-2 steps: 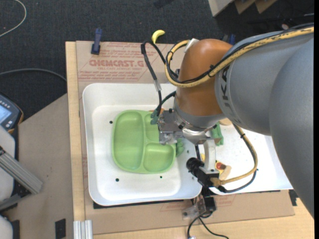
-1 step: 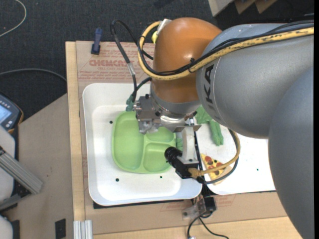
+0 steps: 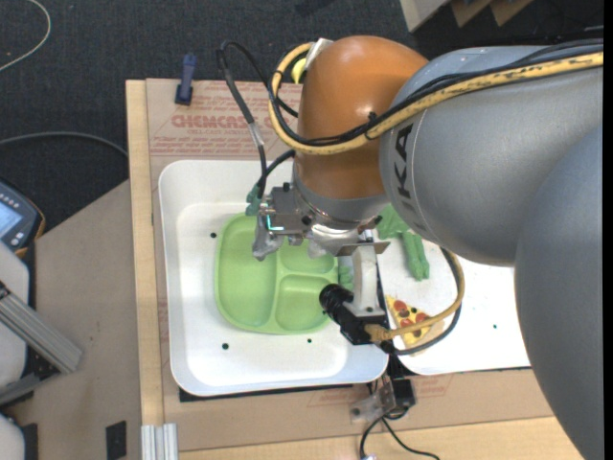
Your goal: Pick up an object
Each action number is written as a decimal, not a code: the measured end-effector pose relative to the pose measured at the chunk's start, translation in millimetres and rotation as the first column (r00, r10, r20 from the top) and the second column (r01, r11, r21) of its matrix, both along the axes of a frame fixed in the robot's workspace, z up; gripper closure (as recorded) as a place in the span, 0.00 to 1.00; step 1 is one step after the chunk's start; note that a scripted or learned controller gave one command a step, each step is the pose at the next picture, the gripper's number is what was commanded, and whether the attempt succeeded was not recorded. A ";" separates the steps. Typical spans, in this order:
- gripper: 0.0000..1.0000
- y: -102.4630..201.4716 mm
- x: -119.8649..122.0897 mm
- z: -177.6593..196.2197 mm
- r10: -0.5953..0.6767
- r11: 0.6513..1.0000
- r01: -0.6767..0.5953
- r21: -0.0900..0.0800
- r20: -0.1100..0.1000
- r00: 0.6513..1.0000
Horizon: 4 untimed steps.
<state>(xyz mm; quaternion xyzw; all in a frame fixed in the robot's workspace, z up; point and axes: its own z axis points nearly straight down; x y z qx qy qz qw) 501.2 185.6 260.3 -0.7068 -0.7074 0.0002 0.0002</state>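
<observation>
- My arm (image 3: pixel 479 161) is the largest thing here, a grey bulk coming in from the right, with its orange band (image 3: pixel 350 103) above the wrist and a yellow-and-black cable looped around it.
- The table (image 3: pixel 153 257) is a pale board under both bins; faded red print along its far edge reads something like "CHEMCAST", with smaller lines beneath that I cannot read.
- The left bin (image 3: pixel 187 286) is a shallow white tray with a few small black dots on its floor; bare white floor runs along its left and near sides, between the plate and the rim.
- The right bin (image 3: pixel 479 338) shows just past my wrist, its near-left corner touching the left bin's edge.
- A green divided plate (image 3: pixel 254 281) lies flat in the left bin, compartments up, its right part under my wrist.
- My tool (image 3: pixel 330 247) hangs low over the plate's right side; my own wrist hides the fingertips, so I cannot tell how wide it is parted or whether it grips anything.
- A green strip (image 3: pixel 414 252) lies just right of my wrist, at the right bin's far-left side.
- A small slice with red spots (image 3: pixel 407 316), like pizza, sits at the right bin's near-left corner.
- A blue clip (image 3: pixel 186 77) sits at the table's far-left corner.
</observation>
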 end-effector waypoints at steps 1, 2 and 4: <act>0.00 21.4 27.9 107.2 0.002 1.000 -0.003 0.005 0.015 1.000; 0.00 38.6 -23.9 118.5 0.002 1.000 -0.002 -0.001 -0.004 1.000; 0.00 38.9 -22.5 89.8 -0.001 1.000 0.001 -0.002 -0.004 1.000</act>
